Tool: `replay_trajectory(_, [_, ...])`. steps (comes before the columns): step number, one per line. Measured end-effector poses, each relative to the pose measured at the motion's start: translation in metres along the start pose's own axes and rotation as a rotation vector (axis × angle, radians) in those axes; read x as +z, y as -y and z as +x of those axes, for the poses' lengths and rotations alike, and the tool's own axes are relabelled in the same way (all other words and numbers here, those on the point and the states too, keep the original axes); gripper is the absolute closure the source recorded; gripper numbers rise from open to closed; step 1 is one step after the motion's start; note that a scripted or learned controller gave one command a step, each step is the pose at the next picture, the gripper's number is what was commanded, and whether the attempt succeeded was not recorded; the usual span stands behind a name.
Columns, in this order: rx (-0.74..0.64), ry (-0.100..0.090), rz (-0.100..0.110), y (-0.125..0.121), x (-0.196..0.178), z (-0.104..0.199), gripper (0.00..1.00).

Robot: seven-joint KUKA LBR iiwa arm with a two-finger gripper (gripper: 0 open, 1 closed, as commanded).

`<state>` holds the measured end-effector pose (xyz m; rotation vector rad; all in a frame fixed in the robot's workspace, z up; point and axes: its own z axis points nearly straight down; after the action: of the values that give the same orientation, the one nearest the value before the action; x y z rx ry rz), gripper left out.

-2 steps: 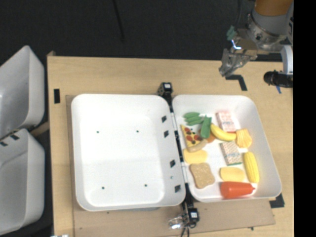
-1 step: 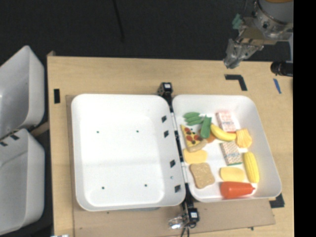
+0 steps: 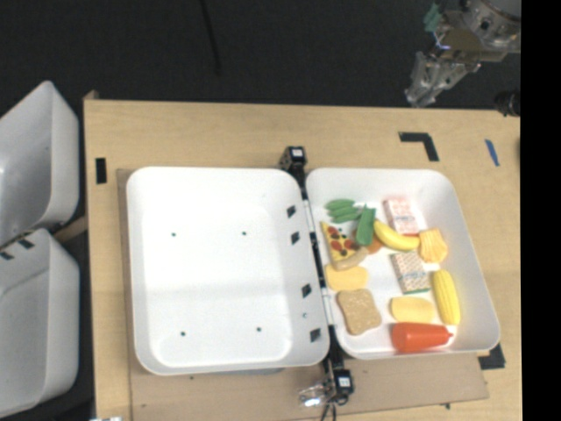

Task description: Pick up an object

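Light tan wooden bench top [image 3: 219, 134] with small black corner marks [image 3: 421, 143] and a short blue mark [image 3: 493, 153], dark black floor behind it, two white rounded plastic shapes [image 3: 31, 235] at left edge, even soft light

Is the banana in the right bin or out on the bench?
In the right bin: the banana lies inside its rim among the other toy foods, beside the pizza slice.

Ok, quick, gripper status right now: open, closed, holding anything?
Gripper: cannot be told; it hangs above the bench's far edge, away from the right bin and its toy food.
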<state>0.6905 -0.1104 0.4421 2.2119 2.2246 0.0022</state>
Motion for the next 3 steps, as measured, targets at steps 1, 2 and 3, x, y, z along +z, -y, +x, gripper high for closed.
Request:
replay_trajectory(1, [0.002,0.001,0.002,0.0,-0.018,0.003,1.0])
replay_trajectory(2, [-0.001,0.001,0.003,0.0,-0.037,0.003,1.0])
replay_trajectory(3, [0.001,0.001,0.003,0.0,-0.054,0.007,1.0])
